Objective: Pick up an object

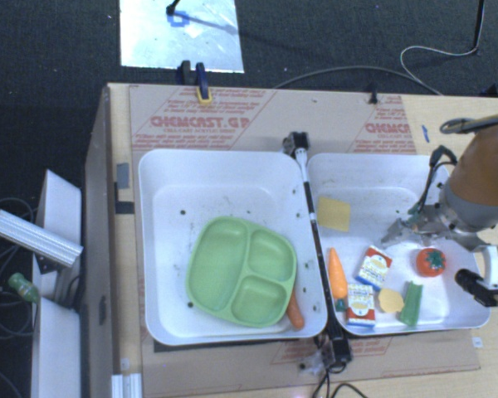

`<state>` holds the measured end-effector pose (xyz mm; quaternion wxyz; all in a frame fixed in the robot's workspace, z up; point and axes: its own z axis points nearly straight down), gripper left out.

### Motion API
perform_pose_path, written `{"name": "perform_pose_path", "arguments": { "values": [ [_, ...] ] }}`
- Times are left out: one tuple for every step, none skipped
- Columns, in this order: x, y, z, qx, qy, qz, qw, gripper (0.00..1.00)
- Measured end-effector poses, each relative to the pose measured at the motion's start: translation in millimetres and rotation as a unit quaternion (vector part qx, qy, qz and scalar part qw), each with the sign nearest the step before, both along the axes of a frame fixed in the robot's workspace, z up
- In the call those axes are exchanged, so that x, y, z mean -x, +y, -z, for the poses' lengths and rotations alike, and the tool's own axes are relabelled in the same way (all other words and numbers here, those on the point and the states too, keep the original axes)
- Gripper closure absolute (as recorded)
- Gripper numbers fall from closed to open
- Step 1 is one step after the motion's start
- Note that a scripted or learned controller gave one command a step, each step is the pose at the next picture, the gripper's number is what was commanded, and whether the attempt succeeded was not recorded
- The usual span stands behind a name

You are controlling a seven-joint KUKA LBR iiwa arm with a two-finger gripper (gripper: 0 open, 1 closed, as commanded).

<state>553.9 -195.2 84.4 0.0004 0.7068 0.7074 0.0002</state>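
The right bin [373,181] holds several toy foods: a yellow cheese slice [334,213], an orange carrot [338,274], two small cartons [373,267] [361,303], a pale round biscuit [390,300], a green piece [412,303] and a red tomato [430,261]. My gripper [436,227] hangs over the right side of this bin, under the orange wrist band [485,168]. It sits just above and slightly left of the tomato. The wrist hides its tips, and nothing shows held in it.
The left bin [174,181] carries a green divided plate [242,270], with an orange sausage-like piece [295,312] at its lower right by the bin wall. A black divider rail [311,214] runs between the bins. A cable [436,56] lies at the back right.
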Motion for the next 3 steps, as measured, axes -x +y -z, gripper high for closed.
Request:
{"name": "perform_pose_path", "arguments": {
  "values": [
    [-1.1,-0.2,-11.0,0.0004,-0.002,0.0,1.0,1.0],
    [-1.1,-0.1,-10.9,0.0003,-0.002,0.0,1.0,0.0],
    [60.9,20.1,0.4,-0.0002,0.0,0.0,1.0,0.0]
  ]
}}
